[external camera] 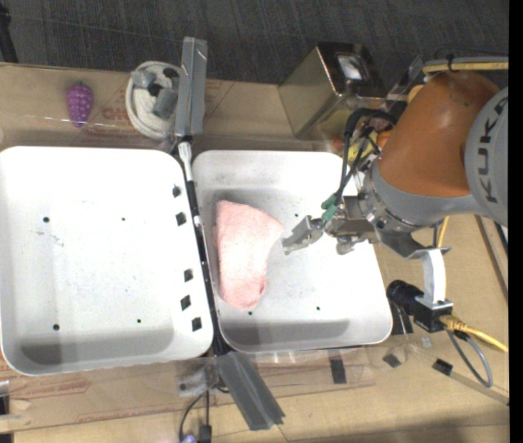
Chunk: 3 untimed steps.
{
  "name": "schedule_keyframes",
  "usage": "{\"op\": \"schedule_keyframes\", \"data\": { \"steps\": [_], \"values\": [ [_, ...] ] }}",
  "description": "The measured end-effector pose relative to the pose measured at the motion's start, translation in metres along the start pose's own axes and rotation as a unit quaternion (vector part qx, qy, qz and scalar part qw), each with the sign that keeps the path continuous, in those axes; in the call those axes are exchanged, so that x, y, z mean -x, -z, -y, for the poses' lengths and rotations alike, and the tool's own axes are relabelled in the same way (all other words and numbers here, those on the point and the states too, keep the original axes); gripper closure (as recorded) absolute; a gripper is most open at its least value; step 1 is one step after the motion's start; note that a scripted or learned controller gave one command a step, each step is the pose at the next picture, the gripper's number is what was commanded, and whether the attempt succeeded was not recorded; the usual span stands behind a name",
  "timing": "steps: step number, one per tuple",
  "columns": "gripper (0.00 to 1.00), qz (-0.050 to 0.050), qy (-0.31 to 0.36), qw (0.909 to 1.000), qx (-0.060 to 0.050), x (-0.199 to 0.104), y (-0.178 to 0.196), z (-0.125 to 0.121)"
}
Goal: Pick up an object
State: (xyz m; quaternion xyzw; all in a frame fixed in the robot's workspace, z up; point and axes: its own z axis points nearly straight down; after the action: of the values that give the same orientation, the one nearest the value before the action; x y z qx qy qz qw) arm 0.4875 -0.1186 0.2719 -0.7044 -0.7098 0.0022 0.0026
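Note:
A pink, soft-looking object (241,250) lies in the left half of the right bin (362,312), close to the divider between the bins. My gripper (300,234) hangs over the middle of that bin, just right of the pink object's upper edge and pointing toward it. Nothing shows between the gripper and the object, and I cannot tell whether they touch. The arm with its orange band (432,146) reaches in from the right.
The left bin (21,340) stands beside the right one. Behind the bins on the bench are a purple grape-like item (79,102), a white roll (150,98) and a metal box (330,81). Cables and clips lie at the right.

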Motion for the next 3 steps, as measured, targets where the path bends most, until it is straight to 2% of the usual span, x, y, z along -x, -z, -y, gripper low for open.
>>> {"op": "schedule_keyframes", "data": {
  "steps": [1,2,3],
  "values": [
    [0.0,0.0,0.08,0.9968,-0.001,-0.017,-0.121,-0.03],
    [0.0,0.0,0.018,0.9998,0.001,-0.002,-0.167,-0.07],
    [0.0,0.0,-0.017,0.9999,0.001,-0.073,-0.081,-0.138]
  ]
}}
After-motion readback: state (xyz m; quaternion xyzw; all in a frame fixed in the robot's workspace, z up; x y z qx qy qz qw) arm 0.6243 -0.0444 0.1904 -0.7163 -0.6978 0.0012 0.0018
